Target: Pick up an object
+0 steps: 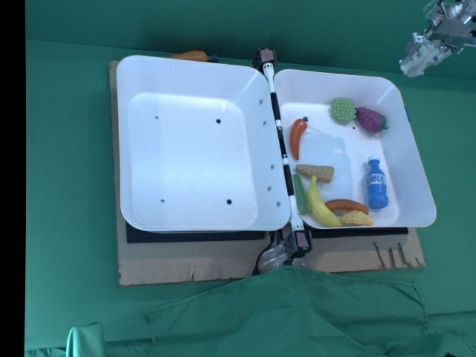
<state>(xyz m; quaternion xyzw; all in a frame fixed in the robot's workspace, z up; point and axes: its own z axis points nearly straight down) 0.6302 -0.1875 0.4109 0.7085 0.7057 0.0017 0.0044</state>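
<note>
Nine toys [378, 184] in right bin [413, 151]

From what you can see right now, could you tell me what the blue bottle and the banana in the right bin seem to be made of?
The blue bottle looks like moulded plastic: saturated colour, a pale label band, a slight sheen. The banana also seems plastic, or possibly rubber: uniform bright yellow, smooth, toy-like. Neither can be confirmed from this distance.

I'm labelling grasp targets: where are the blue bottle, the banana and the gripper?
blue bottle [377, 187], camera view, on its body below the cap.
banana [320, 207], camera view, mid-curve of the fruit.
gripper [416, 64], camera view, at its lower tip.
</note>
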